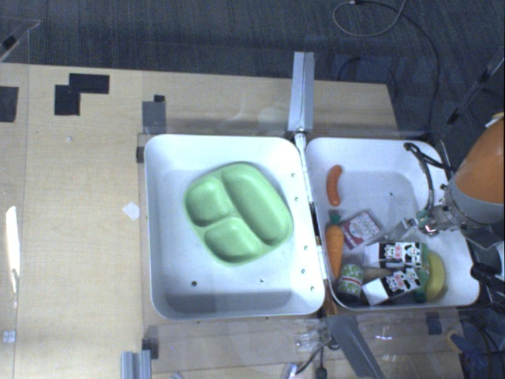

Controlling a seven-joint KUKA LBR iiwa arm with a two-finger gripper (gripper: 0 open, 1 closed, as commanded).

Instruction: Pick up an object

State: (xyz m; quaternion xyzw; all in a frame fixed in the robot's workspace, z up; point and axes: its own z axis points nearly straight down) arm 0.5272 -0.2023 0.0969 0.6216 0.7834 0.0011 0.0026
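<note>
The right bin holds several small items. A red sausage lies near its left wall, with an orange carrot below it. A red-and-white packet sits in the middle. At the front are a green can, two cow-patterned cartons and a yellow banana. My gripper reaches in from the right edge and hangs just above and right of the upper carton, close to the packet. Nothing shows in its grasp.
The left bin carries a green divided plate. A metal divider post rises between the bins at the back. The arm's orange band and black cables overhang the right bin's right side.
</note>
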